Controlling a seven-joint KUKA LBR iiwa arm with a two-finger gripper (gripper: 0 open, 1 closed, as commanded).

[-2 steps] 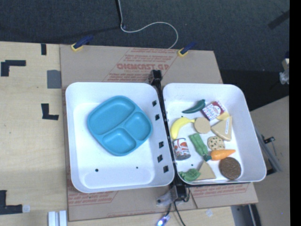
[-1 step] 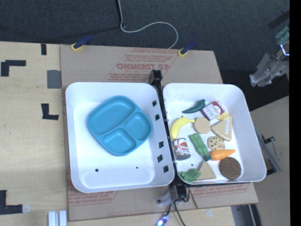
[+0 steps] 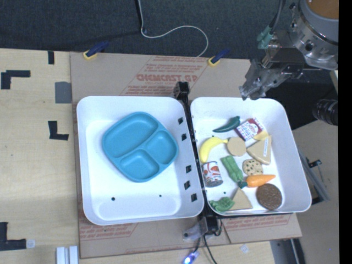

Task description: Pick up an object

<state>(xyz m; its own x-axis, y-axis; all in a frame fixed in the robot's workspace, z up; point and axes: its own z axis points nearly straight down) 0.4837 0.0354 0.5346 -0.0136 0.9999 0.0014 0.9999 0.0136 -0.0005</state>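
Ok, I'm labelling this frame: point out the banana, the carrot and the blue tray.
banana (image 3: 211, 146): camera view, middle of its curved yellow body.
carrot (image 3: 259, 180): camera view, middle of its orange length.
blue tray (image 3: 130, 138): camera view, floor of its large compartment.

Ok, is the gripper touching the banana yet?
Apart. The camera view shows the gripper up over the right bin's far rim, with bare bin floor between it and the banana.
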